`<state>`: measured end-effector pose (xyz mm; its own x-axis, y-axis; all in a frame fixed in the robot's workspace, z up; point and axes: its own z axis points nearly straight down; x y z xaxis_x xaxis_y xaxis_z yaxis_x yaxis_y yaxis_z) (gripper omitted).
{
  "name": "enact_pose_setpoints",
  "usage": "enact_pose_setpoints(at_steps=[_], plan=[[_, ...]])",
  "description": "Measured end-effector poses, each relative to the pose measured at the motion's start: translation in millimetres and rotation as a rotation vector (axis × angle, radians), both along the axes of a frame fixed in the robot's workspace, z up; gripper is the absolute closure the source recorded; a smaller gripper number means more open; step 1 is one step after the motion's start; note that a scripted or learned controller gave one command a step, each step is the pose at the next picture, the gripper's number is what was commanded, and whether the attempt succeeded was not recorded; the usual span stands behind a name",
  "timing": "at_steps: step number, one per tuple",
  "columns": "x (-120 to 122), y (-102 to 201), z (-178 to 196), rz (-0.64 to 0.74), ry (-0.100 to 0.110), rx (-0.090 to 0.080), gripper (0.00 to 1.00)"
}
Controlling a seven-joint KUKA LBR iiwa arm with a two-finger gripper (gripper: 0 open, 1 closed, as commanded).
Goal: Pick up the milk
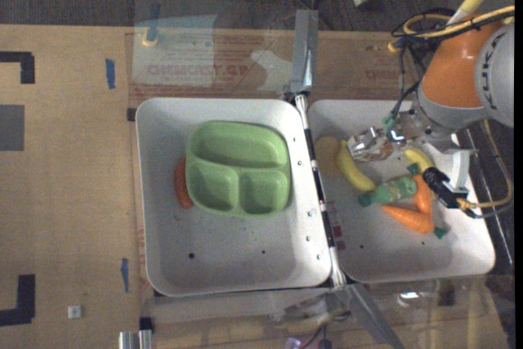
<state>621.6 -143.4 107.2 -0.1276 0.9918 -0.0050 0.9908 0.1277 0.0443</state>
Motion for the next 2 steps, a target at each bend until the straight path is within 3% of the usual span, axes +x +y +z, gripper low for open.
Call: enact_pose_setpoints(at_steps=[1, 2], plan=[[7.3, -0.7, 22.8, 0.0, -0.026, -0.001, 1.0], [26.2, 91.4, 95.2, -0.015, 0.041, 0.0, 1.0]])
